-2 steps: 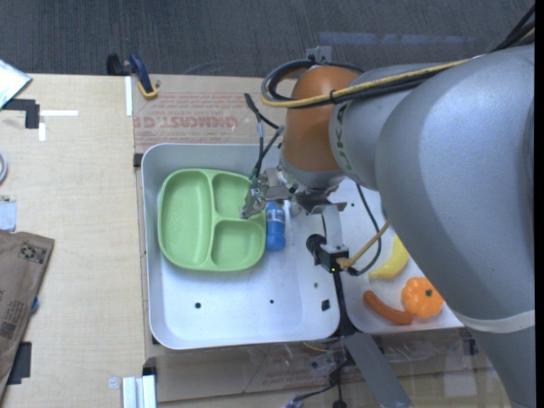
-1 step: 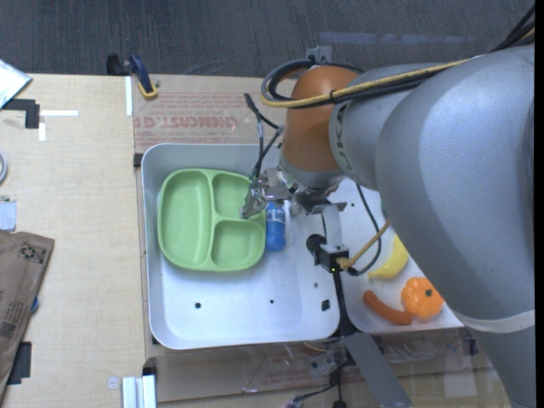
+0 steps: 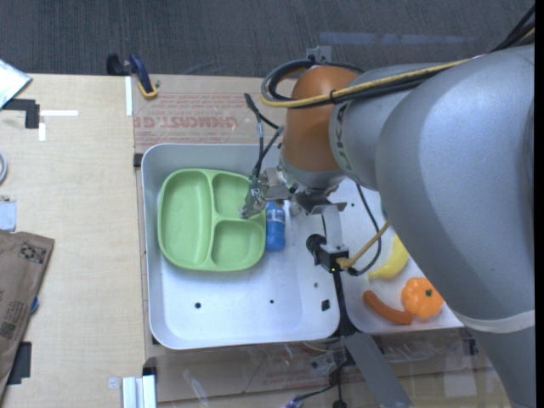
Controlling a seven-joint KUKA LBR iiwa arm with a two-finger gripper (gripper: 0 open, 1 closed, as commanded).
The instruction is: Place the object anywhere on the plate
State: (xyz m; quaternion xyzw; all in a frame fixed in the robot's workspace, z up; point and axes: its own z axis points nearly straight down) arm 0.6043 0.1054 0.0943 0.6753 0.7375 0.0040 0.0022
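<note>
A light green plate (image 3: 211, 219) with three compartments lies in the upper left part of the left white bin (image 3: 229, 313). A small blue bottle-like object (image 3: 274, 229) with a pale top end sits just off the plate's right rim, on the bin floor or slightly above it. My gripper (image 3: 269, 201) hangs right over the object's upper end and the plate's right edge. The wrist and cables hide where the gripper meets the object, so I cannot tell if it is held.
The right bin (image 3: 361, 308) holds a yellow banana (image 3: 391, 262), a small orange pumpkin (image 3: 422, 298) and an orange-red carrot-like piece (image 3: 387, 308). My large grey arm (image 3: 450, 168) covers most of that bin. Cardboard (image 3: 200, 121) lies behind the bins.
</note>
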